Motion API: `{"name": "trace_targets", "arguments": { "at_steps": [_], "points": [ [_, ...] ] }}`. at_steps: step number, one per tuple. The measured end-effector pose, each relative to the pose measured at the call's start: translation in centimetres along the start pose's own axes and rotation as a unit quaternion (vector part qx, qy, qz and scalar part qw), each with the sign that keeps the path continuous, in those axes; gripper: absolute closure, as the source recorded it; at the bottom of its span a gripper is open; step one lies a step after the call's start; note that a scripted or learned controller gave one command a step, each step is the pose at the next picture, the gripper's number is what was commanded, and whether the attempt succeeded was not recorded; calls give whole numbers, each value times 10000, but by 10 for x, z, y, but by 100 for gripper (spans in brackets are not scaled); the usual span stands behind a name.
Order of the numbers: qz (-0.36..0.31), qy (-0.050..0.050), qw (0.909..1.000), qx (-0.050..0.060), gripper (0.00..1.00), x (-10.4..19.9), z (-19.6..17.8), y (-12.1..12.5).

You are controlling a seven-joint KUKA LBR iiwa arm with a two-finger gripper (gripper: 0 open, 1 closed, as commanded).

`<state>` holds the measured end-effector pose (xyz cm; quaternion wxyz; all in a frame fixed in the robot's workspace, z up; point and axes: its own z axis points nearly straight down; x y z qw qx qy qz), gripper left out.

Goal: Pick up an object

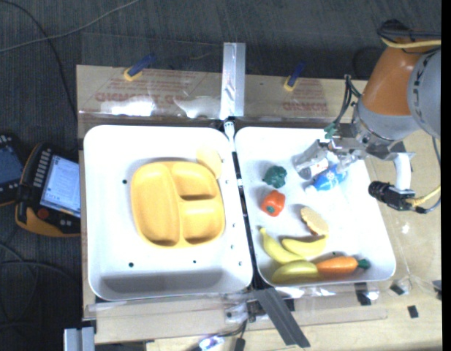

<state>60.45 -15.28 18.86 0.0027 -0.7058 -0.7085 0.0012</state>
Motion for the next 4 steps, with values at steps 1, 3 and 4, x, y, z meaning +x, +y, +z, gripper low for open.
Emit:
{"name": "trace_targets", "arguments": {
  "at_steps": [1, 3, 4],
  "points": [
    [-1400, -36, 9901, -64, 0, -39, 100, 36],
    [-1056, 2, 9944, -101, 100, -60, 92, -2],
    [-646, -34, 9978, 170, 100, -35, 100, 53]
  ]
}}
